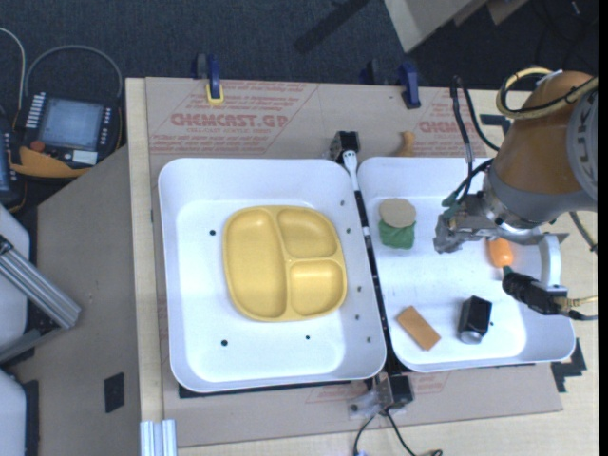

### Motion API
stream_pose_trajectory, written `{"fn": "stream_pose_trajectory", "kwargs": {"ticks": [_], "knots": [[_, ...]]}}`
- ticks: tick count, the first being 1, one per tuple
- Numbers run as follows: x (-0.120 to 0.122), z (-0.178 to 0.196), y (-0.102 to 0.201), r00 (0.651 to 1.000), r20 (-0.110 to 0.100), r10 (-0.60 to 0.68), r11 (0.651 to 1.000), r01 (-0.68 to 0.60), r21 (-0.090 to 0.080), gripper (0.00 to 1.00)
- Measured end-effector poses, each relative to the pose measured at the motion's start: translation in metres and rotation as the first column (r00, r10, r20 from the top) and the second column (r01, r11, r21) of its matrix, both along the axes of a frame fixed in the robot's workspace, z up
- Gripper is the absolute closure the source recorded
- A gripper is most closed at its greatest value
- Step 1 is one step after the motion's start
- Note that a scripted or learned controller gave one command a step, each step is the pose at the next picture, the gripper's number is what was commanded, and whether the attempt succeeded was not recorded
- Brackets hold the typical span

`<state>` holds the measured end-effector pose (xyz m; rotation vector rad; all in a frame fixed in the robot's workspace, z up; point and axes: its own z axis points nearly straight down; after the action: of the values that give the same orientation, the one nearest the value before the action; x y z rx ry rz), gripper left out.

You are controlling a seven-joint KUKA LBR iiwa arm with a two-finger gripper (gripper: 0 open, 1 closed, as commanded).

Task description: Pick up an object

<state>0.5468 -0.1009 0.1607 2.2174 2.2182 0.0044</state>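
Right, we are over the right bin [546, 350] with 4 things to choose from: a green jar [398, 225] with a tan lid near the divider, an orange ball [501, 252] tucked just beside the arm [541, 160], a tan block [418, 327] and a black piece [474, 317] toward the front. The gripper [454, 233] hangs between the jar and the ball, and we cannot tell how its jaws stand from this angle. We would judge the jar the likeliest target. To do it well, we centre over the lid, come straight down, and close low on the body. The left bin [180, 255] has the yellow tray [283, 260].
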Motion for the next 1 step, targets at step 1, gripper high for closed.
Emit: {"fn": "stream_pose_trajectory", "kwargs": {"ticks": [1], "knots": [[0.0014,0.0497,-0.0002,1.0,0.001,0.0,1.0,0.0,0.0,1.0]]}}
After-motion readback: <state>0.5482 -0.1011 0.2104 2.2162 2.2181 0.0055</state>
